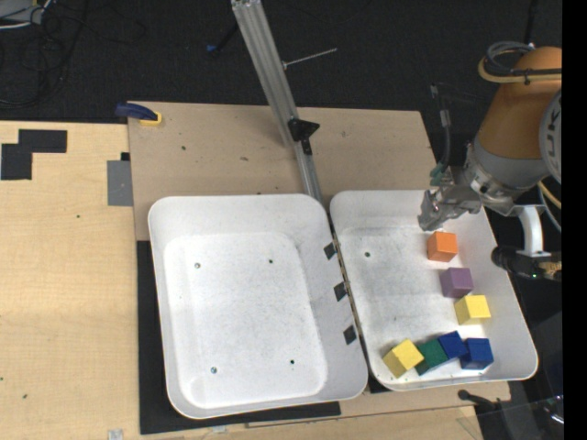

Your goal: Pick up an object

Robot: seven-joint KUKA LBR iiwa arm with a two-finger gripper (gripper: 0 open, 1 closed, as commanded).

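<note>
The right bin [385,273] holds several small blocks. An orange cube [442,245] lies near its far right side, with a purple cube [456,281] and a yellow cube [473,308] in a line toward the front. Along the front edge sit a yellow block [402,357], a green block [429,353] and two blue blocks [466,348]. My gripper [433,216] hangs just above and behind the orange cube, with nothing seen between its fingers.
The left bin [240,301] lies beside the right one, with black clips along the shared edge. A slanted aluminium rail [275,85] rises behind the bins. The wooden bench stretches to the left.
</note>
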